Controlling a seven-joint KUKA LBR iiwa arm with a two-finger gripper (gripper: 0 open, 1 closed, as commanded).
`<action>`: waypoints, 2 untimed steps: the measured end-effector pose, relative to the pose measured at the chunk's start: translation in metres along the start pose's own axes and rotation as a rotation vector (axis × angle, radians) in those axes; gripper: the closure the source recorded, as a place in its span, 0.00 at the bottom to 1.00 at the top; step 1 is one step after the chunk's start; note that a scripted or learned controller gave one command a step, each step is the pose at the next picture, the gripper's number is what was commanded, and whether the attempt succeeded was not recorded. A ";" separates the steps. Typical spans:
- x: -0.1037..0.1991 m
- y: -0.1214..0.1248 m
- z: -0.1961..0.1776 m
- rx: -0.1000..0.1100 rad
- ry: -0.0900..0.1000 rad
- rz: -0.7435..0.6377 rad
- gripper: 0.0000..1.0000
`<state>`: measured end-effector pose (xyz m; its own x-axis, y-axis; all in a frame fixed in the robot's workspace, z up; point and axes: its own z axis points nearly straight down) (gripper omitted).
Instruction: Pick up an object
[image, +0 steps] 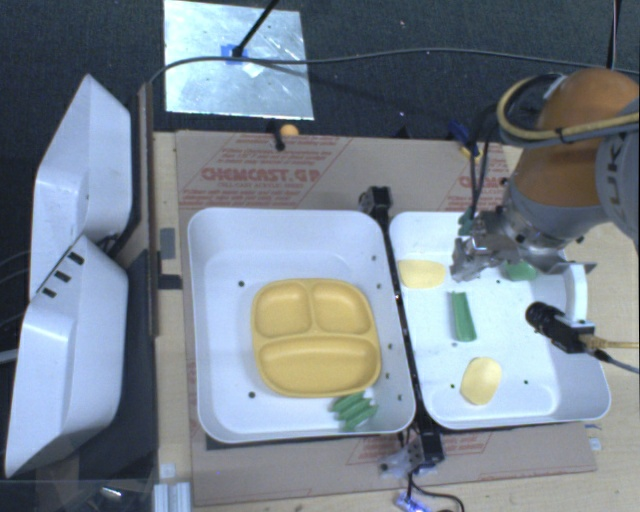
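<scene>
- White plastic housing (75, 270), large and rounded, stands at the far left beside the bench.
- Silvery metal sheet (238, 58) lies on the dark floor at top, behind a brown cardboard sheet (262, 172) printed with red lettering, which lies under both bins.
- The left shallow white bin (215, 300) holds a yellow plastic plate with three compartments (316, 335), lying flat near the bin's centre.
- A small green bean-pod toy (354, 409) lies just beside the plate's near right corner, close to the bin's front wall.
- The right shallow white bin (570, 385) touches the left one along a shared edge.
- In it, a pale yellow flat oval piece (422, 273) lies near the left wall, towards the back.
- A green straight stick-shaped piece (462, 316) lies in the middle, roughly upright in the picture.
- A yellow rounded piece (481, 380) lies near the front, apart from the stick.
- The grey arm's two-finger gripper (470, 262) sits low over the back of the right bin, just right of the oval piece; whether its claw is spread or pressed together cannot be told.
- A small green object (520, 270) shows just right of the gripper, partly hidden by the wrist.
</scene>
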<state>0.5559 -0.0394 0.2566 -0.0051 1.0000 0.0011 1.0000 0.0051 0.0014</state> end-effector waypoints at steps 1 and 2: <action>0.057 0.020 0.000 0.001 0.000 0.000 1.00; 0.108 0.041 0.000 0.001 0.000 0.000 1.00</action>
